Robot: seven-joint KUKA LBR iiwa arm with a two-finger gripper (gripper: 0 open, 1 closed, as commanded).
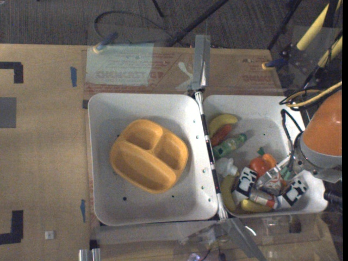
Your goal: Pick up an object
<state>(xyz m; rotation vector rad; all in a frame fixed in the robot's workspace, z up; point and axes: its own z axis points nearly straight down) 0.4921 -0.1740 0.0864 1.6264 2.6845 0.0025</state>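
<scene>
The right bin holds a heap of small items. At its back left lie a yellow banana, a red piece and a green bottle. Nearer the front are an orange fruit-shaped item, a black-and-white carton, a second such carton and another yellow banana. My gripper reaches in from the right, low over the heap between the orange item and the two cartons. Nothing is visibly lifted by it.
The left bin holds an orange divided plate at its middle. The arm's orange band hangs over the right bin's right rim. A metal divider runs between the bins. Cables loop at the right.
</scene>
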